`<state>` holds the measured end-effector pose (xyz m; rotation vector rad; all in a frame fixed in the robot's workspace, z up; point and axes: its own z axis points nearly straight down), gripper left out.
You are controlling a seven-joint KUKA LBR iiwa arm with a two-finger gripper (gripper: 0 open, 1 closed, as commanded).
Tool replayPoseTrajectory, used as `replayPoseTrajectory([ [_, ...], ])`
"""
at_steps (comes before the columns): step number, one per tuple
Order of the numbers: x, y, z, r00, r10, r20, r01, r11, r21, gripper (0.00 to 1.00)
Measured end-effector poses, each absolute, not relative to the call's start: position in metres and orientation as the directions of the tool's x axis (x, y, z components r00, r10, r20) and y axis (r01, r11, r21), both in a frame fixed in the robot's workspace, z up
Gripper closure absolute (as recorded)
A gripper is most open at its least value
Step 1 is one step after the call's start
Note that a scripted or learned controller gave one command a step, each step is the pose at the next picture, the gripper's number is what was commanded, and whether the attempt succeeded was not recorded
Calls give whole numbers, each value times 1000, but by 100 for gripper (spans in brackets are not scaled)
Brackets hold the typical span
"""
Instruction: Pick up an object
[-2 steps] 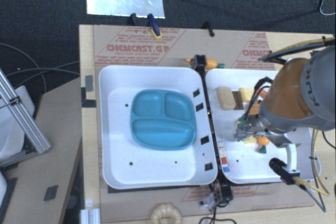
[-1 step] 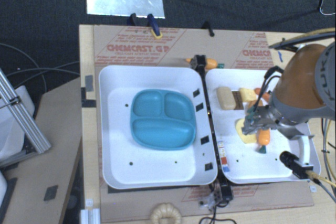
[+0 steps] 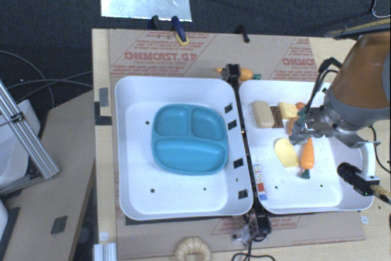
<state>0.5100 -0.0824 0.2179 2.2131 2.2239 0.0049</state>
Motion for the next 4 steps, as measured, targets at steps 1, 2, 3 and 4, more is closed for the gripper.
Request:
replayPoseTrajectory([
  [1,511,-82,224,-4,1000,0,1000,4,2,100],
  [2,511,-23,224,-10,1000,2,1000,10,2,100],
  [3,521,8,215,-7,1000,0,1000,7,1,100],
  [4,523,3,234,-5,1000,1,1000,5,1,100],
])
